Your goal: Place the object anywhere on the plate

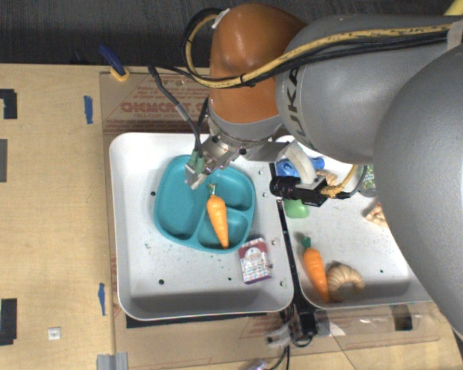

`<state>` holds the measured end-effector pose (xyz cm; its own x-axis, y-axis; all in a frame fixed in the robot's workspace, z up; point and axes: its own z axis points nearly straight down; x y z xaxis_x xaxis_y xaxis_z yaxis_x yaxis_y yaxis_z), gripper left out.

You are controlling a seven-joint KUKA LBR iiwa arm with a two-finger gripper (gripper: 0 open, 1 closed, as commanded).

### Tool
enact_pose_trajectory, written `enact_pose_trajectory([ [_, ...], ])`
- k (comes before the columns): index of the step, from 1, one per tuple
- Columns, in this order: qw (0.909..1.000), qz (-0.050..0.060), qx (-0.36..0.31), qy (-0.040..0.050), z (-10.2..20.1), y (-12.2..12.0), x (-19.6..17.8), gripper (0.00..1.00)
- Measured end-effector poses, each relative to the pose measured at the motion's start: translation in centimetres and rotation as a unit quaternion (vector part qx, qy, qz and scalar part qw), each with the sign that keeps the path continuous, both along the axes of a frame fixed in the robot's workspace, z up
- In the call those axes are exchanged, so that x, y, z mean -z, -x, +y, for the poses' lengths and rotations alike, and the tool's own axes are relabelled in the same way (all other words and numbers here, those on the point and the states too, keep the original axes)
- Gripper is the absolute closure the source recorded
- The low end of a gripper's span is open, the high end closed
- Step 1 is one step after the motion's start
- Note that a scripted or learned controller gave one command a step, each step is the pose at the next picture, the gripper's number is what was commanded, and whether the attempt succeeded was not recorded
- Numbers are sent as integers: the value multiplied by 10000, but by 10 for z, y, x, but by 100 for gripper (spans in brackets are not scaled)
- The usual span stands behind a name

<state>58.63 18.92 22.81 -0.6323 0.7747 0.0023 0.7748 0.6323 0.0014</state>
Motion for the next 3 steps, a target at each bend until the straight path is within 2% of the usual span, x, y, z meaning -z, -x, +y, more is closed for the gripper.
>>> enact_pose_trajectory([
  [1, 10000, -30, -6, 7, -1, -2, -11, 100],
  [2, 9977, 19, 672, 16, 28, 31, 16, 100],
  [3, 9977, 8, 674, 16, 28, 31, 15, 0],
])
